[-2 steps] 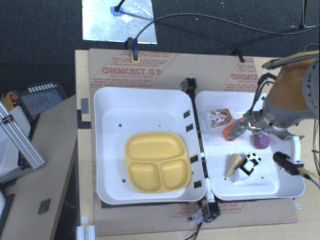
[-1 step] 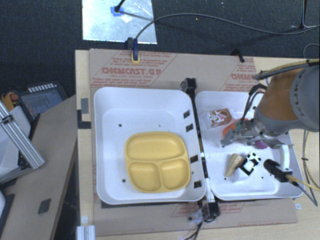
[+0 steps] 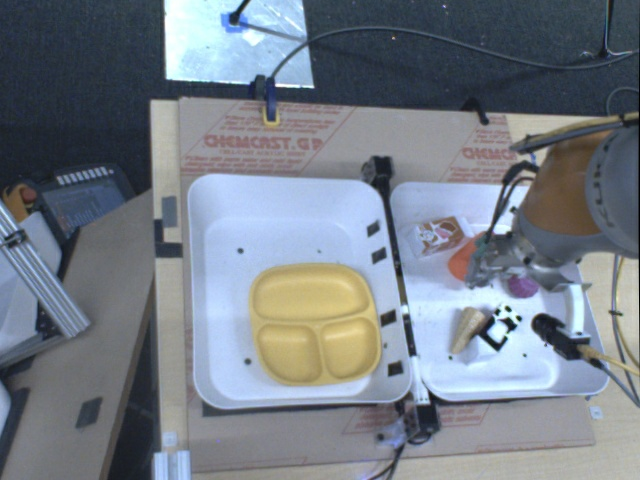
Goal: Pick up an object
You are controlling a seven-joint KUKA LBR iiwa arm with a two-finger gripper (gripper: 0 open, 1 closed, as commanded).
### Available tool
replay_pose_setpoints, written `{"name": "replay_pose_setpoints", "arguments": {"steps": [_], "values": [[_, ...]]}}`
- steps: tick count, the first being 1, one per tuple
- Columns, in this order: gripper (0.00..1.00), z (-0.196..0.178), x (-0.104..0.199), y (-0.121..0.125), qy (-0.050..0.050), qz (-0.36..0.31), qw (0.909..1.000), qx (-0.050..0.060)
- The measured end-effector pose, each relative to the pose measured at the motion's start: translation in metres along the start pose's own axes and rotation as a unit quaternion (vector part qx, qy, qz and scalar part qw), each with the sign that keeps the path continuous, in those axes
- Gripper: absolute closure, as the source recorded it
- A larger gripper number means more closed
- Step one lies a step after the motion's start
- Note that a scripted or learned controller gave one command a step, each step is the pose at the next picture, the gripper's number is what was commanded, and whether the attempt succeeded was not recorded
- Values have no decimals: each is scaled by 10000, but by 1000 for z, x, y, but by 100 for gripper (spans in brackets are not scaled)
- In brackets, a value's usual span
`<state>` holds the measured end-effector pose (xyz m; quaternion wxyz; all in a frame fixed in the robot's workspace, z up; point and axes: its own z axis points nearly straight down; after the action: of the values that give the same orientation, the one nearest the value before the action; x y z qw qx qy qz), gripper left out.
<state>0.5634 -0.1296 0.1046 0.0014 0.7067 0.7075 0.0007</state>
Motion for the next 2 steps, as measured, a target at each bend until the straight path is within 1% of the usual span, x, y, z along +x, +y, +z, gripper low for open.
{"name": "replay_pose_setpoints", "arguments": {"steps": [1,2], "values": [[100,-62,1,10,-4,-19,10000,-26],[100,-116,0,12,-3,-21,10000,-23]]}}
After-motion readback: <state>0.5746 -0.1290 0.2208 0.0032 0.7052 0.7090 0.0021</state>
